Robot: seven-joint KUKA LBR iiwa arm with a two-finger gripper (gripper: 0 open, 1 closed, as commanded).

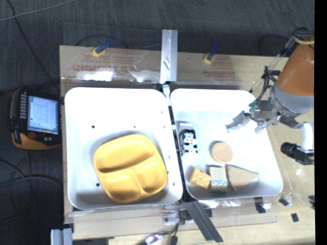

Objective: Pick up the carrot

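Gripper (237, 122) hung over the back right part of the right bin (265, 152), honestly couldn't tell if it was clenched or released. Couldn't tell which piece was the carrot either: 1 round tan disc (222, 151), cheese wedge (200, 178) and small box (218, 178) sat near the front.

We see a light wooden bench (240, 68) set on dark carpet and spanning the centre of the frame. Two shallow white bins rest directly on it, side by side and touching along a central seam. The left bin (76, 137) occupies the centre left of the frame; the right bin (214, 103) occupies the centre right. A clear plastic sheet (112, 65) lies along the bench's upper edge, held by two yellow-and-blue clamps (102, 47). A metal bracket (169, 55) stands at the upper centre, above the seam.
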